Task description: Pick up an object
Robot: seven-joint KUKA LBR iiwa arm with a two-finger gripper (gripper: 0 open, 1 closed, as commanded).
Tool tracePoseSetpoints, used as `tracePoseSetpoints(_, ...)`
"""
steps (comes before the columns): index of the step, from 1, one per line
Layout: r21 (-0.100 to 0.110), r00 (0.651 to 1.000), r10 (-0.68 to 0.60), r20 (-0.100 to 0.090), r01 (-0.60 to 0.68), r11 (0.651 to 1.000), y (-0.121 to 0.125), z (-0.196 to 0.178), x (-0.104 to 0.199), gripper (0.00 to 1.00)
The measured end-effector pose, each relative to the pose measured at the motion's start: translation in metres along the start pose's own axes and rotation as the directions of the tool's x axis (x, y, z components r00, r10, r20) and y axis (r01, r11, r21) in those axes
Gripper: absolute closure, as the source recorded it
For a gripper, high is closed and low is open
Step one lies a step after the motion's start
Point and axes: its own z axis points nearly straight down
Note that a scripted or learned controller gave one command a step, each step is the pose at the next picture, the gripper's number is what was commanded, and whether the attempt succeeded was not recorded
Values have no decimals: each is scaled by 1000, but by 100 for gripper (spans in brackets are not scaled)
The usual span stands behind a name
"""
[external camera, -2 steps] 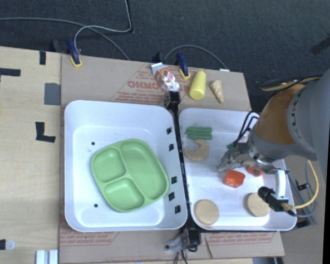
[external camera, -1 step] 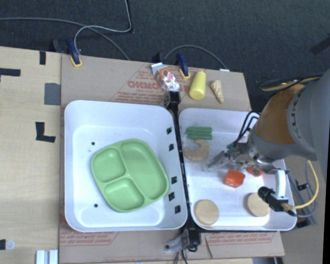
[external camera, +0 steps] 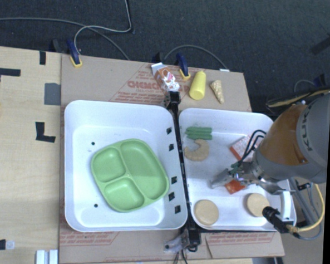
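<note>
My gripper (external camera: 222,178) hangs low over the middle of the right bin (external camera: 227,117), reaching in from the right. A small red object (external camera: 234,187) lies just beside and below it; I cannot tell whether they touch. Around it in the same bin lie a green piece (external camera: 198,133), a tan bitten cookie shape (external camera: 197,152), an orange-red packet (external camera: 239,145), a round tan disc (external camera: 206,212) and a second tan disc (external camera: 256,204).
The left bin (external camera: 77,151) holds a green divided plate (external camera: 130,174). Behind the bins on the cardboard lie a small carton (external camera: 164,75), a yellow bottle (external camera: 198,85) and a cone (external camera: 217,90). The arm's body (external camera: 295,148) overhangs the right bin's right edge.
</note>
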Motion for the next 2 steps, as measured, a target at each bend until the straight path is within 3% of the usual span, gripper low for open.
tracePoseSetpoints(1,-2,1000,1,2,-1,1000,1,-10,-1,100)
tracePoseSetpoints(2,5,1000,-2,-3,2,1000,-13,-98,94,100)
